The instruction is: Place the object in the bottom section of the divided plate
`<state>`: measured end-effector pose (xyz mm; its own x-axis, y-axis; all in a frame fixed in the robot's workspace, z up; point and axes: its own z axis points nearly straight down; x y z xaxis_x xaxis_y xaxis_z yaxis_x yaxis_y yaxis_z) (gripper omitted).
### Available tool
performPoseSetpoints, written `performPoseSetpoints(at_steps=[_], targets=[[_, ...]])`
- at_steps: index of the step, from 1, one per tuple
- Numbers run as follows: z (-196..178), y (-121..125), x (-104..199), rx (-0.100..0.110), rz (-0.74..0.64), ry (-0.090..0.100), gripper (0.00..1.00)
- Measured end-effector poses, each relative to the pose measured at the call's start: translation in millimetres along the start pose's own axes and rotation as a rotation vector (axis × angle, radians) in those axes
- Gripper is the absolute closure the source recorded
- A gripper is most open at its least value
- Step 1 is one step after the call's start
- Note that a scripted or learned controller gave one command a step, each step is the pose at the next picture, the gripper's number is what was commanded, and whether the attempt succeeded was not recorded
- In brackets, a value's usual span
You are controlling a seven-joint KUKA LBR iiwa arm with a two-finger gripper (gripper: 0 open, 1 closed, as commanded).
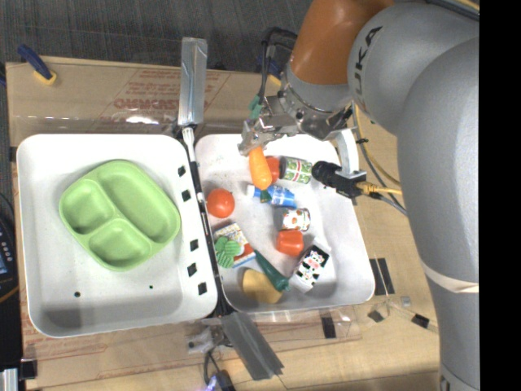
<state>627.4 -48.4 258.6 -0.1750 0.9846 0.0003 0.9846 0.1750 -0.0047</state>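
Green divided plate (120,213): smooth moulded plastic, rounded outline, three shallow sections, resting in left white bin (49,300). Right white bin (346,218): cluttered with small toy foods. Orange carrot-shaped object (260,168): glossy, tapered, long axis near vertical in view, narrow end pointing toward the far rim, under the tool (259,134). Tool: metal fingers close above the carrot's upper end; opening and grip cannot be told. Also present: round red tomato-like piece (220,203), green-labelled can (296,170) lying on its side, cow-patterned carton (310,266), yellow pear-shaped piece (259,286). Bench (146,88): brown cardboard-like surface, printed red lettering.
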Motion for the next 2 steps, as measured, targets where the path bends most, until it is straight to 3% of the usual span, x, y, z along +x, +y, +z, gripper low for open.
performPoseSetpoints(at_steps=[1, 2], targets=[[30, 20, 64, 0.002, -0.241, 0.001, 1.0], [71, 0, 134, 0.004, -0.045, 0.0, 1.0]])
